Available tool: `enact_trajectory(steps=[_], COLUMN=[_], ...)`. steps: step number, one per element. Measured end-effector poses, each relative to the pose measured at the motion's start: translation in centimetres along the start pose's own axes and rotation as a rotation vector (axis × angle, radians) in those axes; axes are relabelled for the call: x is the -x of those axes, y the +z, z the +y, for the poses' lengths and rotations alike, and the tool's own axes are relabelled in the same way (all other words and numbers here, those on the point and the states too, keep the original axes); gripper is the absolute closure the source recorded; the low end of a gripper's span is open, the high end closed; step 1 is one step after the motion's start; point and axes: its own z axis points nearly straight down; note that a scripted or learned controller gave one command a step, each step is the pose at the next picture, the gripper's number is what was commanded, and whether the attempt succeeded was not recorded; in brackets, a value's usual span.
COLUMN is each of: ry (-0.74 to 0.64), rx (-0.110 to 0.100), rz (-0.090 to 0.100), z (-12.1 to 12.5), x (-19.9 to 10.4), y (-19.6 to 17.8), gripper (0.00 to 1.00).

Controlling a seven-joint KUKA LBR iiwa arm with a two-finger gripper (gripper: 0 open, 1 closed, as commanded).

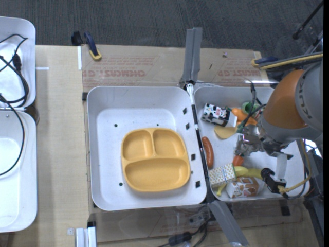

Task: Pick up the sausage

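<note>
The sausage (207, 152) lies along the right bin's (298, 193) left wall; the claw (242, 147) hovers nearby, its grip state unclear.

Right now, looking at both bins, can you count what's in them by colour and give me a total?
Yellow: 4 – divided plate, banana, wedge, small carton
Orange or red: 3 – sausage, carrot, small piece under the gripper
Black and white: 1 – cow toy
White and brown: 1 – box
Green: 1 – item
Total: 10
</note>
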Motion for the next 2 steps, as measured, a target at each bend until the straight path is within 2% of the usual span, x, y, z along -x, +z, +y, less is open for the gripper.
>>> enact_trajectory(steps=[1, 2], ry=[0.001, 0.003], rx=[-0.001, -0.005], rz=[0.0, 0.0], z=[-0.05, -0.03], x=[0.04, 0.1], y=[0.04, -0.63], gripper=[0.0, 1.0])
